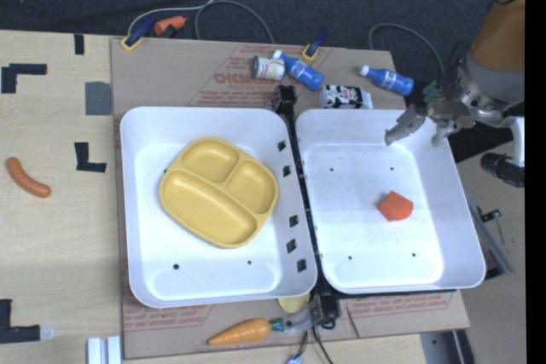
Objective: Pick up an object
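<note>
I see the gripper [421,129] over the right bin's [452,268] far right corner, fingers spread, nothing between them. Orange object [396,205] lies mid-bin, well apart from it.

Open two-finger gripper [422,130] hangs at one o'clock above an orange plastic block [395,205] in the right white bin [452,209].
</note>
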Robot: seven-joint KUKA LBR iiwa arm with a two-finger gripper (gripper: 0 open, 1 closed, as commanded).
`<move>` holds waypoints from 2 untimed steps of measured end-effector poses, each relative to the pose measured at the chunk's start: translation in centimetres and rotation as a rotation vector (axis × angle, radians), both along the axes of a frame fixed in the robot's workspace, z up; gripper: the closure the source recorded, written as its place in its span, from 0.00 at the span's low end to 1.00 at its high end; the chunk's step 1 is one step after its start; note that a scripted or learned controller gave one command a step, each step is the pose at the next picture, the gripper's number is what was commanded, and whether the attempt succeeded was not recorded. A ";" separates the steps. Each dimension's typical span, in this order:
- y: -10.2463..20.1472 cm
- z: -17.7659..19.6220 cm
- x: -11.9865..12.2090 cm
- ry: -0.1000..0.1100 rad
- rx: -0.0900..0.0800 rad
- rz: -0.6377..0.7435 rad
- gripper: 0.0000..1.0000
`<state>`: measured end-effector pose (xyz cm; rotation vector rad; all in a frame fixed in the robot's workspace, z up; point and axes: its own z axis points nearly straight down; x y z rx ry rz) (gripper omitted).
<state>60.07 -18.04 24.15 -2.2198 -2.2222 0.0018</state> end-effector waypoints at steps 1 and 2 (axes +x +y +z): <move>-4.4 -16.1 -3.9 -0.004 -0.003 -0.006 0.00; 0.3 -15.4 -7.0 -0.010 -0.005 0.001 0.00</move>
